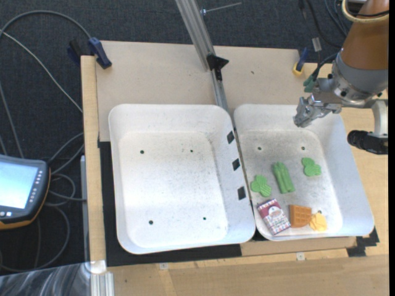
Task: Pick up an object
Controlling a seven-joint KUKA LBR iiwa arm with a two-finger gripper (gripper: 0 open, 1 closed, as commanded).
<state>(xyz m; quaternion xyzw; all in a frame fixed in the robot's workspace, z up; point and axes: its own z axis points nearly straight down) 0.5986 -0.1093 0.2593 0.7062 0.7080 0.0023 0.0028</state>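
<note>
The tool hangs over the right bin's far rim, its grip state indiscernible.

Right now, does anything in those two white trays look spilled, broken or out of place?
Nothing stands out. The right bin holds small toys lying loose toward its near side: three green pieces, a red box, an orange waffle.

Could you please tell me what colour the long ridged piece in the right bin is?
The long ridged piece is green, seen in the camera view.
</note>
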